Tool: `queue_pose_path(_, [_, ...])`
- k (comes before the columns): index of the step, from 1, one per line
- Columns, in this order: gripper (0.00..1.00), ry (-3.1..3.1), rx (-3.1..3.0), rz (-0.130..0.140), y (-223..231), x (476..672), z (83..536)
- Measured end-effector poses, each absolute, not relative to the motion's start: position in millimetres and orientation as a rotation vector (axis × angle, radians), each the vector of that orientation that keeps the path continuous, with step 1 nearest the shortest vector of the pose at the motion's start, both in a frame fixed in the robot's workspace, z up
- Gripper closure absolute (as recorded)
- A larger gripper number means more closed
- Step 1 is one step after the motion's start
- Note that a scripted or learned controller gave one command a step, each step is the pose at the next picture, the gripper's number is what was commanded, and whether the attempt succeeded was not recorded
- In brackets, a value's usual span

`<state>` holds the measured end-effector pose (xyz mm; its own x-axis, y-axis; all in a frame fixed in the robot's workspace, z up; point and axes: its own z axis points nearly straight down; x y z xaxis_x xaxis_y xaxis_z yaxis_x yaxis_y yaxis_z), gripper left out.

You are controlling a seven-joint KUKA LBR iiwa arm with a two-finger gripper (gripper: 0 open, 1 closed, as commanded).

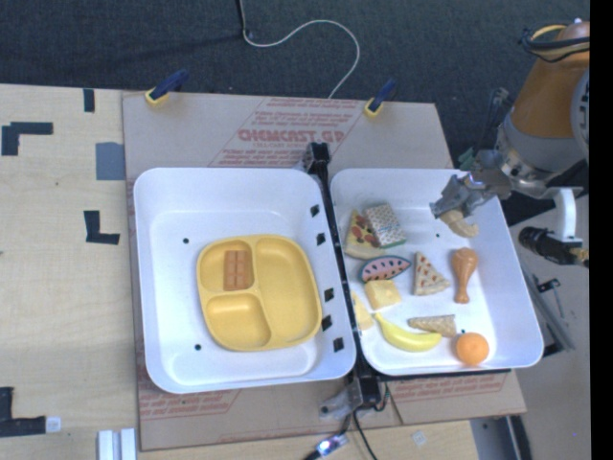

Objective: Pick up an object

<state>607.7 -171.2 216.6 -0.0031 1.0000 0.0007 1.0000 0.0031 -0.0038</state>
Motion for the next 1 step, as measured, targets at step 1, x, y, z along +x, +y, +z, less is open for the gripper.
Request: queue_pose_path(1, [1.00, -2.224, -2.215, 0.002, -134.2, 578.0, 228.0])
